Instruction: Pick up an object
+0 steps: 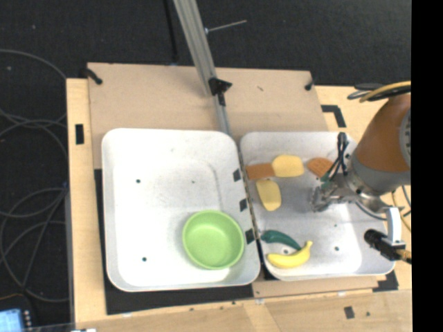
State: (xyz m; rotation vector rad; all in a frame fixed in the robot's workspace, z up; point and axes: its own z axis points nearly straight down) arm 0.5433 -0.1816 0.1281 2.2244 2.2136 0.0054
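From above, the gripper (322, 198) hangs low over the right bin (346, 258), whether clenched or released I cannot tell, with a pale yellow oval block (269, 195) to its left, another (287, 166) above that, and a banana (288, 256) by the front rim.

Bins (173, 158): matt white plastic, lightly speckled. Bowl (213, 238): smooth green plastic. Banana (289, 256): glossy yellow plastic. Bench (277, 95): matt tan board. Pole (197, 40): metal.
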